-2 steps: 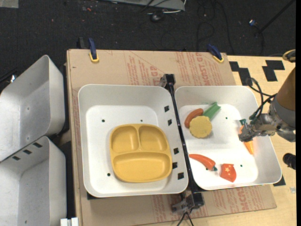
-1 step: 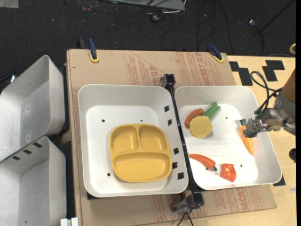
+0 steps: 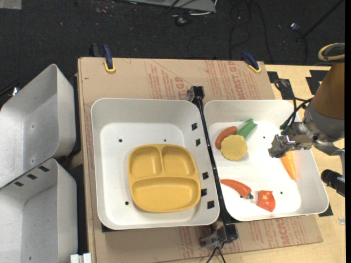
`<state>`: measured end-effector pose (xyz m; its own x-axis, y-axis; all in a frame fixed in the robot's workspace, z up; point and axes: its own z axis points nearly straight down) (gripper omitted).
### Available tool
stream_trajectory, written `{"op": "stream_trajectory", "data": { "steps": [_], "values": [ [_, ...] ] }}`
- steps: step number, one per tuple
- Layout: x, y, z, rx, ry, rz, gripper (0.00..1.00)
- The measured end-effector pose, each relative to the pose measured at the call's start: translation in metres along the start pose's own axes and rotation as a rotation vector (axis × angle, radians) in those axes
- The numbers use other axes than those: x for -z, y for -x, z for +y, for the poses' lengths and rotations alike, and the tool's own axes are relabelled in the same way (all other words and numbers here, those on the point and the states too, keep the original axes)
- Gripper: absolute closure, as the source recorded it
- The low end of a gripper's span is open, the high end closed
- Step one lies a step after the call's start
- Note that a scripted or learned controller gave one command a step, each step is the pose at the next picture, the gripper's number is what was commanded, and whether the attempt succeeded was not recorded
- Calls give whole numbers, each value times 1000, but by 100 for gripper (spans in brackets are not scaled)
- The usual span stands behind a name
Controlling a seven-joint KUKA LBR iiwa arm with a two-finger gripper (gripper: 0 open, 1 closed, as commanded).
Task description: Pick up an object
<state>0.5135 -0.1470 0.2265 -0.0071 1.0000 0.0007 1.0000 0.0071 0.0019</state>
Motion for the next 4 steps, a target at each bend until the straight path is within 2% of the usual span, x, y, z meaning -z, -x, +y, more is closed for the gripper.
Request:
{"op": "stream_trajectory", "data": {
  "steps": [3, 4],
  "values": [
    [-13, -147, 3, 0, -3, 1, 100],
    [-11, -206, 6, 0, -2, 0, 100]
  ]
}}
